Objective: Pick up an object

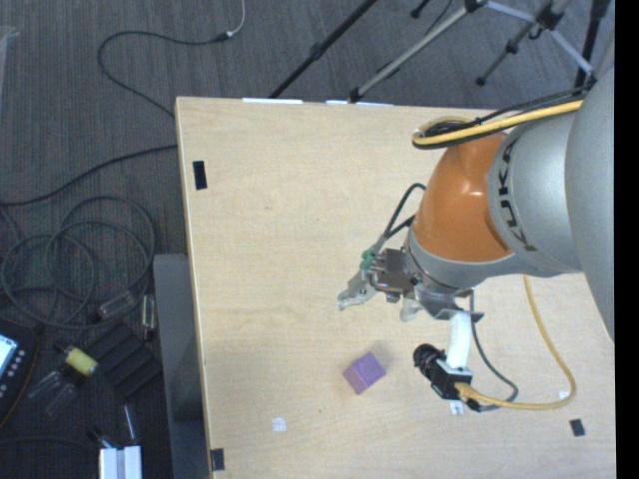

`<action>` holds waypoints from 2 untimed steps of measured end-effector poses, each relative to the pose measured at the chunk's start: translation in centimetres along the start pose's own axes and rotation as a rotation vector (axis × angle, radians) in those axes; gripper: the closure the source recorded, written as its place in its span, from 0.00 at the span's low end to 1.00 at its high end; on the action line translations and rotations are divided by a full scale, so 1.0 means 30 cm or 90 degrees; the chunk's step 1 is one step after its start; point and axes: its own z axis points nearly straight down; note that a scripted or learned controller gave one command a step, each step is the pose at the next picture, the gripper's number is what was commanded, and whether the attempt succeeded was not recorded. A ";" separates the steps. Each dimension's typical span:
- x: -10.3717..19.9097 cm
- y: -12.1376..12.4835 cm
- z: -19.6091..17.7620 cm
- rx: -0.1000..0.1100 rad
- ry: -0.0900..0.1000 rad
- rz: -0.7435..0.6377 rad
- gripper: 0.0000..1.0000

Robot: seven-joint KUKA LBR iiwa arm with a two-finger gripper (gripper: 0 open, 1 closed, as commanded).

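Small purple cube (364,372) lay alone on the pale wooden bench top (270,228) near its front edge, just below and apart from the metal two-finger gripper (377,292). A sound pick called for centring the gripper over it before descending. The grey-and-orange arm (479,208) reached in from the right, wrist bent downward; whether the gripper was released or clenched could not be told.

Even, soft overhead light, faint shadows, mild blur (slightly grainy), no glare

Arm (539,198) cut off at 3 o'clock edge. Gripper (377,289) fingers partly under orange wrist, state unclear. Bench (280,228) runs off at 6 o'clock. Small white fleck (279,425) at 7 o'clock, too small to identify.
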 end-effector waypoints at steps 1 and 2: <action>0.000 0.000 0.000 0.000 0.000 0.000 0.00; -0.083 0.046 -0.076 -0.001 0.000 -0.020 0.00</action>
